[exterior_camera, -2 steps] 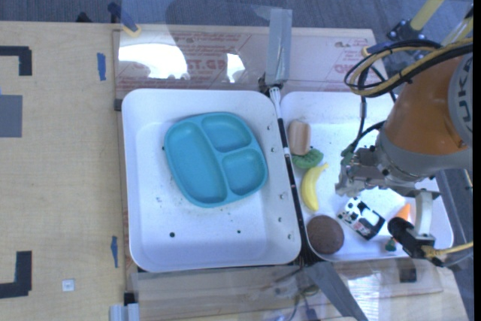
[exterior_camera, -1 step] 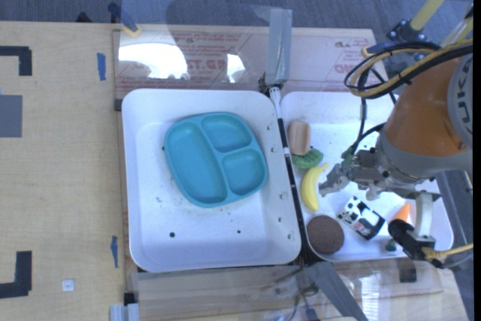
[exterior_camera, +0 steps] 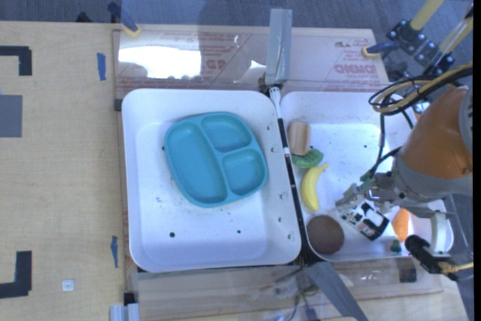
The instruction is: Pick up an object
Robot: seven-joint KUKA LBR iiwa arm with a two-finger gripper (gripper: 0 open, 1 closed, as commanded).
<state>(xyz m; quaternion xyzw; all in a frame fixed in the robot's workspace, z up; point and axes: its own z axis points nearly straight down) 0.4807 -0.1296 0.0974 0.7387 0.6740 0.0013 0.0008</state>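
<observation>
The right bin (exterior_camera: 338,139) holds a tan cylinder (exterior_camera: 299,136), a small green piece (exterior_camera: 308,158), a yellow banana (exterior_camera: 310,186) and a brown round object (exterior_camera: 325,234) at the front left corner. An orange piece (exterior_camera: 402,225) lies near the bin's front right. My gripper (exterior_camera: 365,216) is low over the bin's front right area, between the banana and the orange piece, just right of the brown round object. The wrist hides the gripper's tips and whatever lies under it.
The left bin (exterior_camera: 143,162) carries a blue divided plate (exterior_camera: 216,158). A grey post (exterior_camera: 279,45) stands behind the wall between the bins. Cables (exterior_camera: 406,90) loop above the arm's orange band (exterior_camera: 443,135) at the right.
</observation>
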